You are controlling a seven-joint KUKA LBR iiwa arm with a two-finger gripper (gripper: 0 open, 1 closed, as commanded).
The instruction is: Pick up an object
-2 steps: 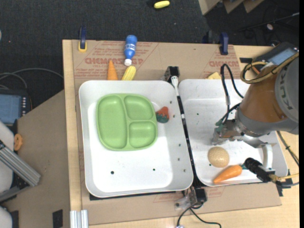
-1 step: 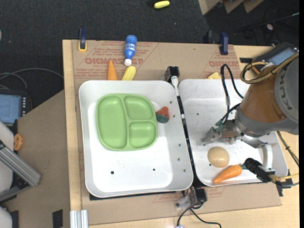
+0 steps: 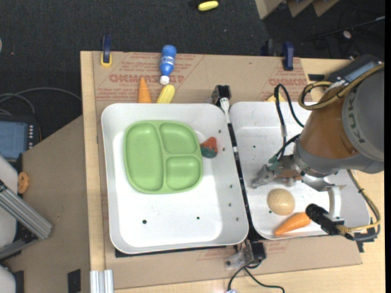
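Egg (image 3: 280, 201), tan and rounded, lies in the right bin (image 3: 256, 118) toward its near edge, and nothing I can see is pinching it. Starting from the left, the left bin (image 3: 116, 182) holds a green divided plate (image 3: 162, 156) with three compartments, lying flat in the far half of the bin. Just beside the plate's right rim sits a small red and green toy (image 3: 209, 145), close to the bin's right wall; I cannot tell what kind of toy it is. Behind the left bin, on the bare bench, an orange toy carrot (image 3: 143, 92) and a yellow toy corn cob (image 3: 166, 93) lie near each other, with a blue and white bottle (image 3: 167, 63) just behind the cob. Farther back, on the dark floor, lies a small yellow thing (image 3: 208, 5). In the right bin, my gripper (image 3: 261, 177) hangs low near the middle, pointing toward the wall between the bins. It is just beside the egg, up and to the left of it. Whether my grip is spread or pressed together I cannot tell from this angle. My arm (image 3: 330, 136), with its orange band, comes in over the right side of this bin. Just below and to the right of the egg, an orange carrot (image 3: 292, 223) lies tilted against the bin's near wall, with its tip pointing left.
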